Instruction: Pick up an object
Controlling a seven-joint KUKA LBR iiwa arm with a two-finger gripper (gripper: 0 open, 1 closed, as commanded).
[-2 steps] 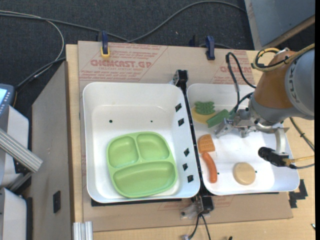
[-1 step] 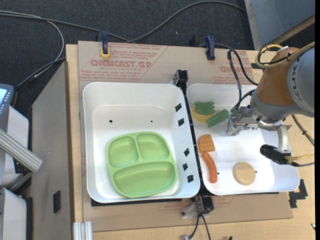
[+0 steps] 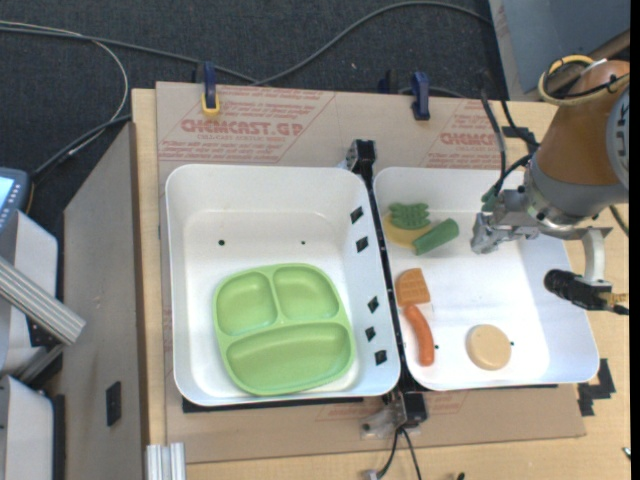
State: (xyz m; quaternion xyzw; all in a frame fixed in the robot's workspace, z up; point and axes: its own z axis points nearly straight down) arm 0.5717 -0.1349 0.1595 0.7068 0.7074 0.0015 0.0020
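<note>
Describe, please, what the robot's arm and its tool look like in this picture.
The arm is a thick rounded body with a broad orange band and a grey section below it. Black cables loop along its left side down to the wrist. The tool is a small silver-grey metal block with short metal fingers, and a black part juts out lower right of it.

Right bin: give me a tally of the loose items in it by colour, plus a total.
Green: 2, a leafy piece and a pickle
Yellow: 1, a piece lying under the green ones
Orange: 2, a block and a carrot
Tan: 1, a disc
Total: 6
</note>
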